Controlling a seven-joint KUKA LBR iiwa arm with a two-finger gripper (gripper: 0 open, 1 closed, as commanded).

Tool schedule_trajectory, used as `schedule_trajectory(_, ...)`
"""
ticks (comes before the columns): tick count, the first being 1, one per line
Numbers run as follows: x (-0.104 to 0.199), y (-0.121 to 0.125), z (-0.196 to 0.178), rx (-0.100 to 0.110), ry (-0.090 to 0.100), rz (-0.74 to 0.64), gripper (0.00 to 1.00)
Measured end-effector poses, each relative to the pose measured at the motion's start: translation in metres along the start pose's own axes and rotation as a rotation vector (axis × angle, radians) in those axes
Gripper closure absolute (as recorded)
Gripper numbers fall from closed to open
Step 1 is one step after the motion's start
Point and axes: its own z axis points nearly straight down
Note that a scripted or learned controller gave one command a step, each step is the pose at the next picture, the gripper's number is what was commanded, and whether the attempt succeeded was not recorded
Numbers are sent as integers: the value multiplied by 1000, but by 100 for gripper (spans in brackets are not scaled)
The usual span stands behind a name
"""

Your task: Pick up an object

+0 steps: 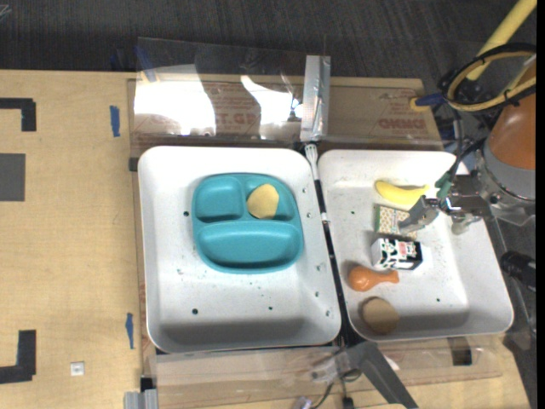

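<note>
Hovering claw [423, 214] beside banana [398, 192]

Arm [515, 156] cut off at right edge; patterned card [389, 219] partly hidden under gripper [419, 216].

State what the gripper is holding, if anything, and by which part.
It cannot be told. The gripper is low in the right white bin, beside the yellow banana and patterned card.

Dark grey carpet floor [255, 7] at the top, light wooden surface [68, 228] with black marks and blue tape bits, brown cardboard [375, 109] behind, shiny clear plastic sheet [221, 92]
</note>
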Motion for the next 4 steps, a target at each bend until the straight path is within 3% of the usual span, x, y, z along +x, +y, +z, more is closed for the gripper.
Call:
schedule_trajectory(1, 1, 0, -9, 0, 0, -2, 100)
schedule_trajectory(2, 0, 0, -9, 1, 0, -1, 0)
schedule_trajectory(3, -27, 90, 88, 5, -1, -40, 0)
schedule_trajectory(4, -49, 83, 155, -11, -5, -405, 0)
